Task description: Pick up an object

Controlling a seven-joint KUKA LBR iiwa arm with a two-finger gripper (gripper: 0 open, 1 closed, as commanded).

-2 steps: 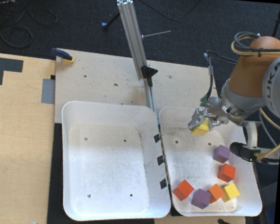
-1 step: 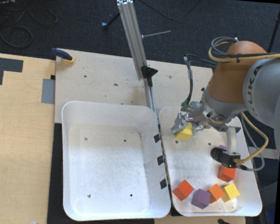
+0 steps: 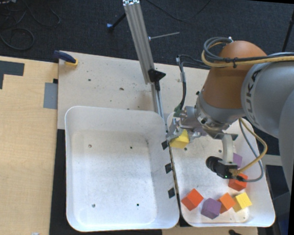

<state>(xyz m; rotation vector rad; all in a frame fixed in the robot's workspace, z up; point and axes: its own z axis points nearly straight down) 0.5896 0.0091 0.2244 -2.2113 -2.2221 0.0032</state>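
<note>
A pale wooden bench (image 3: 15, 143) carries two white bins; my gripper (image 3: 179, 134) hangs over the right bin (image 3: 261, 216), its fingers closed around a yellow block (image 3: 180, 140). Orange, purple and yellow cubes cluster at five o'clock.

This looks like a robotics lab. A wooden table (image 3: 16, 127) carries two white bins (image 3: 110, 173), with a big grey and orange robot arm (image 3: 253, 88) reaching over them. Loose cables (image 3: 11, 24) sprawl on the dark carpet (image 3: 84, 15), and a slanted metal rail (image 3: 141, 41) stands behind the bins.
</note>
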